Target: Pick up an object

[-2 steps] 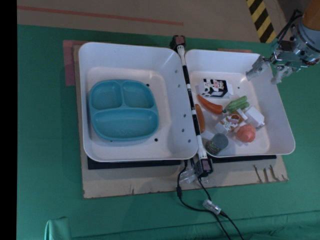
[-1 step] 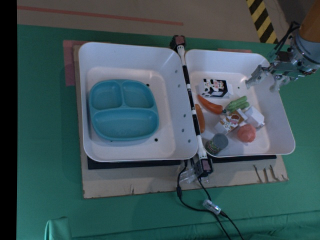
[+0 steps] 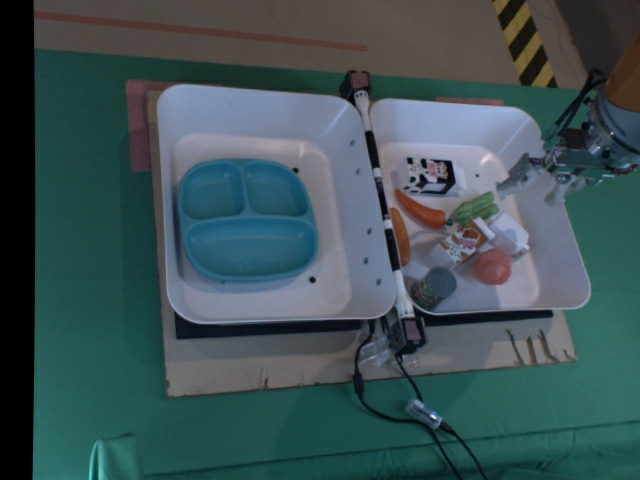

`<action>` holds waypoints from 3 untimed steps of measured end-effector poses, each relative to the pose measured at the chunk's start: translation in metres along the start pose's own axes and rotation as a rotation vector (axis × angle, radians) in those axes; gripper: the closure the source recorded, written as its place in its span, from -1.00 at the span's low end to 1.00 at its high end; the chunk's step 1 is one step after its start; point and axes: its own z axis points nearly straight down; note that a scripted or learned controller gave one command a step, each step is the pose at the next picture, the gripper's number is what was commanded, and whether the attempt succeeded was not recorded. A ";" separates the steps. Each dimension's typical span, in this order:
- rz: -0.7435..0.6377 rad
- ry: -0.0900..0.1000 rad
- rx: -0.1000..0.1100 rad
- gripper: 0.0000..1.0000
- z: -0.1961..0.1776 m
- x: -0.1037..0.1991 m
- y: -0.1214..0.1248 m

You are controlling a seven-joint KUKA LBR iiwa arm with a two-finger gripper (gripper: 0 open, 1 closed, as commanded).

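Two bins point(image 3: 200, 118) on worktop, gripper point(image 3: 538, 180) above right bin's far edge, fingers spread, gripping nothing, blue plate point(image 3: 246, 220) left.

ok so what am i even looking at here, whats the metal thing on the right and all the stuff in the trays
This is one camera fixed above a bench, looking down at a slant. The metal thing is the gripper of a robot arm, a two-finger claw reaching in from the right. It hangs over the right bin with its fingers spread, and nothing sits between them. That bin holds a jumble of toy groceries: a cow-print milk carton, a carrot, a green vegetable, a small can and a reddish round piece. The left bin holds a blue divided plate. The arm's job is to pick something up.
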 end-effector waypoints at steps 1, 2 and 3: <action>-0.003 0.000 -0.006 1.00 -0.032 0.017 0.038; 0.000 0.000 -0.001 1.00 -0.007 0.009 0.022; 0.000 0.000 0.000 1.00 0.002 -0.008 0.003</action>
